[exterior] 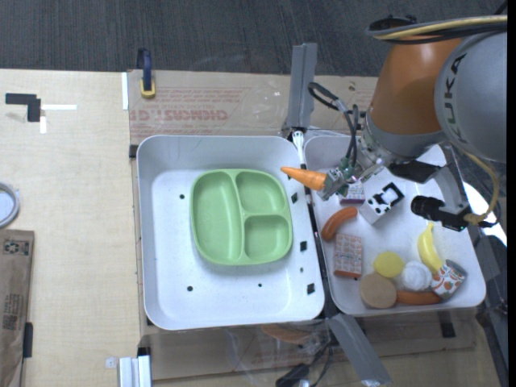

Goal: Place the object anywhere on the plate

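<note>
Arm hiding jaws; carrot beside plate.

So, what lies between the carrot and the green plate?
In the camera view, a bare strip of white bin floor separates the carrot from the plate; the carrot's tip reaches over the bins' divider.

- Bench: pale wood surface
- Two white bins side by side on it
- Brown cardboard sheet behind the bins
- Brown paper packet at left edge
</note>
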Robot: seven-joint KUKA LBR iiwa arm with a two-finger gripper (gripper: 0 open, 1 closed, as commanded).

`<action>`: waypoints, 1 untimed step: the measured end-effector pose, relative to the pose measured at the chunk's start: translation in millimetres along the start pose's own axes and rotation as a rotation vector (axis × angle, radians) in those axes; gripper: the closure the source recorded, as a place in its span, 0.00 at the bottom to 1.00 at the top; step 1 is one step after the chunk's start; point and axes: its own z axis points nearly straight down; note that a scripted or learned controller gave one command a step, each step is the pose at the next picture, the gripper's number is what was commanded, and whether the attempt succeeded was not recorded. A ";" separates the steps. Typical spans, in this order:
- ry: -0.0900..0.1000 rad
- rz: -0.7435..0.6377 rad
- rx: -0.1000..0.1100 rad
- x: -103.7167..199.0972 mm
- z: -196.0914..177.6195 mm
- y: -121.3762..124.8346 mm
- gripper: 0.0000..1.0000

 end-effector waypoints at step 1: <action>0.000 -0.221 0.001 43.4 10.2 16.2 1.00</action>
